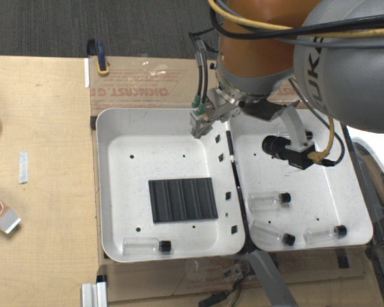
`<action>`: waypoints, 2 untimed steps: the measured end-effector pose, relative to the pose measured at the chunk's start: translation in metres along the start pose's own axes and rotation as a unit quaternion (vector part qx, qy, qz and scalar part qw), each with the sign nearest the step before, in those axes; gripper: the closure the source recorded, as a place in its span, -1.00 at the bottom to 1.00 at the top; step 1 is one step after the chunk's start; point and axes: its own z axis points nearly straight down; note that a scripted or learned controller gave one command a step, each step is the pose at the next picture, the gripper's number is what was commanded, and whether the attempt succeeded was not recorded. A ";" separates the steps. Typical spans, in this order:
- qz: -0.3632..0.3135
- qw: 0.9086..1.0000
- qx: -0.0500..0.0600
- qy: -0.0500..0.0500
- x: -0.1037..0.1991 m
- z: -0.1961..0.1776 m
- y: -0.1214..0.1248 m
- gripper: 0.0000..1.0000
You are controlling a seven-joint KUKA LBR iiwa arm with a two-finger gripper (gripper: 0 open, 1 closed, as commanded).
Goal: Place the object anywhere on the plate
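Near the left bin's front rim lies a clear vial (147,246): light, rigid, slippery; grip mid-barrel. Ridged dark plate (182,199) adjacent. Hand (201,121) state: cannot tell.

Arm (345,50): grey rounded housing, dark lettering partly visible. Broad orange band (269,18) above wrist. Yellow and black cables (294,25) loop across it. Claw (201,123): grey metal.

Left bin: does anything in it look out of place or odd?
One clear vial with a black cap lies on its side at the near edge of the left bin, off the dark ridged plate. The plate sits slightly askew to the walls. Nothing looks spilled or broken.
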 end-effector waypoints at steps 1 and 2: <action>-0.042 0.999 0.000 0.000 0.045 -0.111 -0.041 1.00; -0.111 0.994 0.001 0.000 0.066 -0.110 -0.038 1.00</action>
